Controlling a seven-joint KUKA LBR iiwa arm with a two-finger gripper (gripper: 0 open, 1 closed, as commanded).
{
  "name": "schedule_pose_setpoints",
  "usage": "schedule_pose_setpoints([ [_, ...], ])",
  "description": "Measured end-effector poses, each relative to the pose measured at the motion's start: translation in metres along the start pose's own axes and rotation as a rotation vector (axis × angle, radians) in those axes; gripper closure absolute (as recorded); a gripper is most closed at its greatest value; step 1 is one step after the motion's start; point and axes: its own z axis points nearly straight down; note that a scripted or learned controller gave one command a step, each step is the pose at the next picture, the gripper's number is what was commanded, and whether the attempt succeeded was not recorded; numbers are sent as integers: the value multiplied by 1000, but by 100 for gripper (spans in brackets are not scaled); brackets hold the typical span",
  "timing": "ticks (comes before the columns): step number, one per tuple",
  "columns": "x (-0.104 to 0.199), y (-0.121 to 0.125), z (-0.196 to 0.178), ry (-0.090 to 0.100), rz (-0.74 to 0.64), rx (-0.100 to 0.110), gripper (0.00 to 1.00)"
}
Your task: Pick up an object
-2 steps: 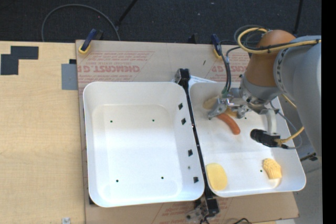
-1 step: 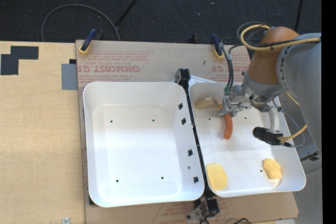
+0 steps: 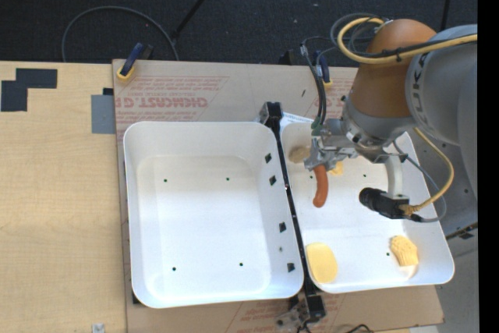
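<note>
In the right bin (image 3: pixel 437 261) my gripper (image 3: pixel 322 162) hangs near the bin's far left part. A red-orange sausage (image 3: pixel 320 189) hangs straight down from it, its upper end caught between the fingers. A small tan lump (image 3: pixel 299 154) lies just left of the gripper by the divider. A small yellow bit (image 3: pixel 336 167) shows right beside the fingers. A yellow rounded piece (image 3: pixel 321 262) lies at the bin's near left corner. A yellow corn cob (image 3: pixel 404 250) rests at the near right.
The left bin (image 3: pixel 148 168) stands beside it, parted by a black hinge strip (image 3: pixel 282 191). A black connector (image 3: pixel 382 202) with a yellow cable juts from the arm over the right bin. A blue-and-yellow clamp (image 3: pixel 131 63) sits at the cardboard's far left corner.
</note>
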Motion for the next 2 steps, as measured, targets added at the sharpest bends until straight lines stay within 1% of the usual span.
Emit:
schedule_pose_setpoints([
  [1, 81, -25, 5, 0, 0, 8, 100],
  [2, 77, -7, 5, -2, -48, 8, 100],
])
